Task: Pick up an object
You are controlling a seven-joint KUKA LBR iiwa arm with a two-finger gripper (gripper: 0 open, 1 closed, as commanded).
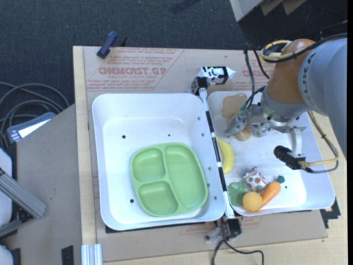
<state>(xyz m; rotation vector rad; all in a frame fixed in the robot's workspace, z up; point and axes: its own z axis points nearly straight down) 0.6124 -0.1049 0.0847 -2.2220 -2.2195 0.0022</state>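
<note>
Hand (241, 127) low in my right bin (309, 195), over a tan object (234, 105); grip state unclear. Banana (225, 154) lies against the divider.

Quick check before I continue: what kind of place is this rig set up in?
Probably a robotics lab: two white bins on a cardboard-covered bench, toy food like a carrot, loose cables on carpet.
</note>
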